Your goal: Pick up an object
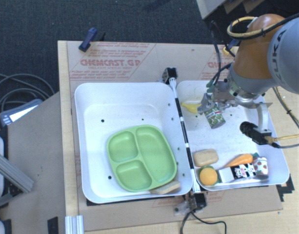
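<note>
My gripper [209, 107] hangs over the back left part of the right bin [281, 156], under the arm's orange band. A small green and white packet [216, 119] sticks out from between its fingers, and the gripper is shut on the packet's top end. Just left of the gripper lies a yellow piece [190, 106] against the bin wall. At the bin's front lie a tan bun [206, 157], an orange [208, 176], a carrot [242, 160], a black and white box [244, 172] and a spotted white piece [261, 166].
The left bin [90, 106] holds a green divided plate [140, 157], with a tan slice [165, 188] at its front corner. A black cylinder with a cable [252, 131] juts over the right bin. A blue clip [88, 39] lies on the board behind.
</note>
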Tool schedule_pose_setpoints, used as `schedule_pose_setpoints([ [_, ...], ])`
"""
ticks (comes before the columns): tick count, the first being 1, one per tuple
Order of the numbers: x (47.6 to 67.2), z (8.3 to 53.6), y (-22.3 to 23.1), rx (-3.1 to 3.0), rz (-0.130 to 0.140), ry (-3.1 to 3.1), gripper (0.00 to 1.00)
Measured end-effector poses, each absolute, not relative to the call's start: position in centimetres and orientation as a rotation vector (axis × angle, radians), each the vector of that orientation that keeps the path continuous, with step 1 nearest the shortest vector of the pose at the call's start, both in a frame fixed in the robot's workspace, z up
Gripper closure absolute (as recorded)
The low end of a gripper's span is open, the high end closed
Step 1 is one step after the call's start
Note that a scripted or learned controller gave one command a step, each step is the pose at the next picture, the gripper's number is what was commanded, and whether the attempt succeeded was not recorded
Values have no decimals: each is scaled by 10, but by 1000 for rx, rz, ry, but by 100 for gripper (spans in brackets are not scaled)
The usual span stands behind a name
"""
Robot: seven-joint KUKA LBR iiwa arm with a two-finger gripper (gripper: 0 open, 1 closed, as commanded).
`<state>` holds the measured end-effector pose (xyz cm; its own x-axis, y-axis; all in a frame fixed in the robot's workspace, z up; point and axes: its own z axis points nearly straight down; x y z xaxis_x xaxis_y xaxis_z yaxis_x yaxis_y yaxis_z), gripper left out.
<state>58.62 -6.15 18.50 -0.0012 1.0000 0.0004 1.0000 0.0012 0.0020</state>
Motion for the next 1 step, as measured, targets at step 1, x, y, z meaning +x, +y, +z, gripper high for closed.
schedule_pose_setpoints([
  [1,535,216,-13,2223,-2,2225,100],
])
